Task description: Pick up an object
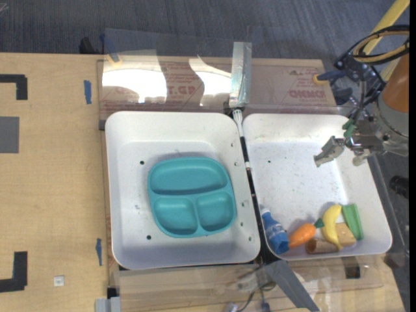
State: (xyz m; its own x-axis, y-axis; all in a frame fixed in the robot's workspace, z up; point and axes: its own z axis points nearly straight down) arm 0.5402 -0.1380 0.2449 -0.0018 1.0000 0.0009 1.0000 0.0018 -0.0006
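The left bin (123, 135) holds a teal divided plate (190, 195). In the right bin (364, 194), a cluster lies at the near edge: blue bottle (275, 231), orange carrot (301, 234), yellow banana (332, 223), green block (351, 218), tan piece (325, 244). The gripper (342, 151) hovers over the bin's far right part, fingers spread, holding nothing.

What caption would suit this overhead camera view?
Robot claw hovers over right bin of toy food; teal tray in left bin.

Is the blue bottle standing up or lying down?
Lying down. The small blue bottle rests on its side at the near left corner of the right white bin, beside an orange toy carrot.
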